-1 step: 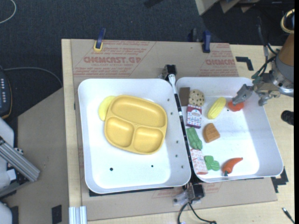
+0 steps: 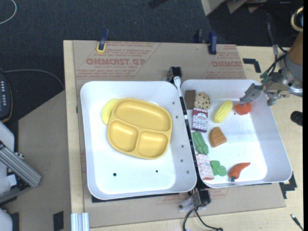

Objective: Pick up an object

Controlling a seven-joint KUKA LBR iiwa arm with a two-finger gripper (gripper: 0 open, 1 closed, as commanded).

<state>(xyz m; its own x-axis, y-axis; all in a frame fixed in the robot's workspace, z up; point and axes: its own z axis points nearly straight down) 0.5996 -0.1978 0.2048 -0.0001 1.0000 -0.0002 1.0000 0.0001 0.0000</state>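
Note:
The right bin (image 2: 269,143) holds several toy foods. A red tomato (image 2: 243,109) lies near its far right corner, beside a yellow corn cob (image 2: 223,111). A cookie (image 2: 202,100), a brown bar (image 2: 189,99), a red and white packet (image 2: 199,120), an orange bread piece (image 2: 217,136), a green pickle (image 2: 200,142) and a red chili (image 2: 239,169) lie further left and nearer. My gripper (image 2: 262,96) hangs over the bin's far right edge, open, with nothing between its fingers. Its left finger (image 2: 249,94) is just above the tomato.
The left bin (image 2: 96,167) carries a yellow divided plate (image 2: 139,128) with a small yellow piece (image 2: 108,110) at its left rim. A second packet (image 2: 204,166) and a green toy (image 2: 218,168) sit at the right bin's near left. Clamps stand along the bench's far edge.

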